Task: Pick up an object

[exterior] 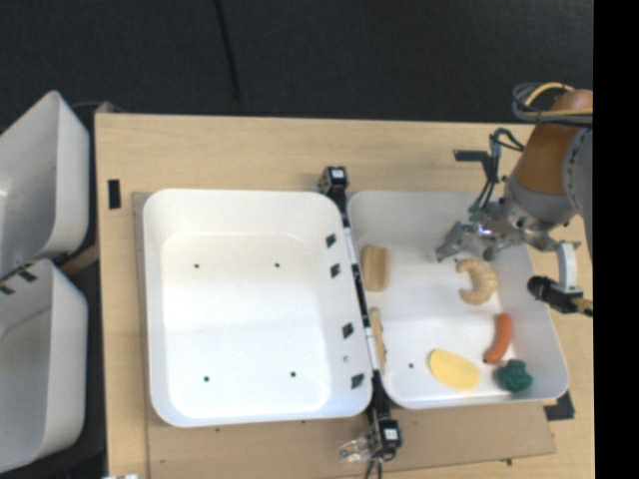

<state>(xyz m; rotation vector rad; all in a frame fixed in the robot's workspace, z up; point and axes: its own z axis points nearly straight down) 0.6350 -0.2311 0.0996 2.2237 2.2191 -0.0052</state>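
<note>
1. I am looking down on a light wooden surface [250, 153] that is carrying two shallow white bins side by side, the left bin [165, 267] and the right bin [409, 218], their inner rims touching along a row of black clips.
2. The arm [544, 173] is reaching in from the right, grey with an orange band above the wrist, and is hanging over the far right part of the right bin.
3. The tool [467, 241] is sitting low over the right bin, its fingers spreading apart and pointing toward the bin floor; I am seeing nothing between them, so it is gripping nothing.
4. A curved tan croissant-shaped piece [479, 279] is lying just in front of the tool, very close beneath its tips; I cannot tell whether they are touching.
5. A tan bread-like block [374, 266] is lying near the left wall of the right bin, well apart from the tool.
6. An orange-red sausage-shaped piece [498, 338] is lying near the bin's right side, nearer me than the croissant piece.
7. A flat yellow oval piece [454, 369] is resting by the near wall, and a dark green lumpy piece [515, 375] is sitting in the near right corner, just beside the sausage piece's lower end.
</note>
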